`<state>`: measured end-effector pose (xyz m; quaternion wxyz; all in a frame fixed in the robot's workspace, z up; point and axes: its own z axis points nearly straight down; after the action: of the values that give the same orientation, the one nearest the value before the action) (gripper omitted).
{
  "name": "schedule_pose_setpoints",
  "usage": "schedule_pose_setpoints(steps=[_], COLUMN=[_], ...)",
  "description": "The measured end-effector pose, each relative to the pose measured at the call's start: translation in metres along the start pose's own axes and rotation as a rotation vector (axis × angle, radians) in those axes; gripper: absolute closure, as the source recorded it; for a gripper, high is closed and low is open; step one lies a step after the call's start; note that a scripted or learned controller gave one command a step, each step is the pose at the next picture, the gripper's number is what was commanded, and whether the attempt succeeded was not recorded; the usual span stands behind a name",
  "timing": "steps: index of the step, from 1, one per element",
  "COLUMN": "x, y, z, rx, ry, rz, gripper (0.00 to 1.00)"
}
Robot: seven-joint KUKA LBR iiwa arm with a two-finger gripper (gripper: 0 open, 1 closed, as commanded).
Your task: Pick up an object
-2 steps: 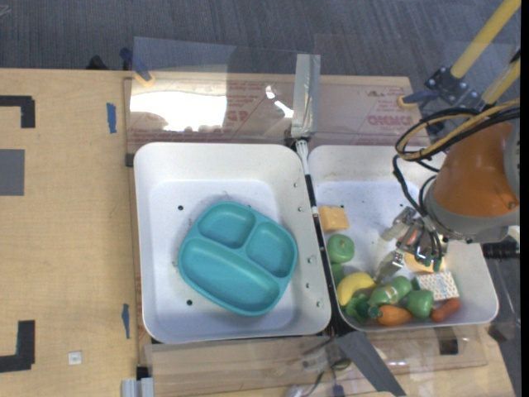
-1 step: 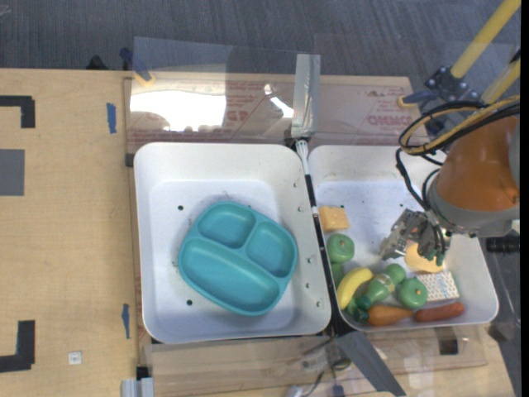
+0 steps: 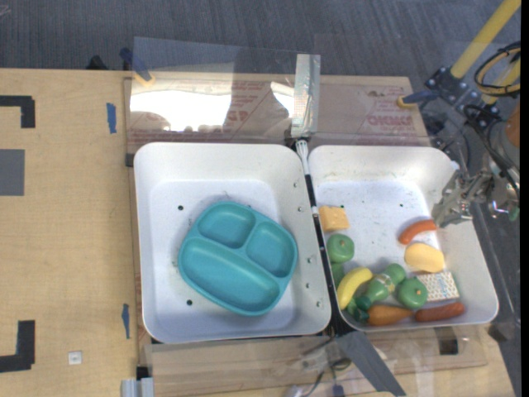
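Toy food [image 3: 395,284] in right bin [image 3: 372,180]

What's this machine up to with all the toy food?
A robot arm reaches in from the right, and its gripper hangs over the right-hand bin, near that bin's right wall. It holds nothing yet. The toy food lies piled toward that bin's near side: a banana, a green apple, a carrot, a yellow lemon-like piece and more. The left-hand bin holds a teal divided plate. The job is to pick up one object.
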<state>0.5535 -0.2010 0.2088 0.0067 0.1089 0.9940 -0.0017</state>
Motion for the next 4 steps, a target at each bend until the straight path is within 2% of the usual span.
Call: schedule_pose_setpoints(steps=[1,2,3,4], x=[0.001,-0.028,-0.035,-0.034], y=[0.001,0.023,0.024,0.024], z=[0.003,0.114,0.094,0.095], rx=[-0.002,-0.006,-0.004,-0.004], ry=[0.005,0.021,-0.001,0.000], rz=[-0.001,-0.080,-0.079,-0.079], gripper=[0.00,0.00,1.00,0.00])
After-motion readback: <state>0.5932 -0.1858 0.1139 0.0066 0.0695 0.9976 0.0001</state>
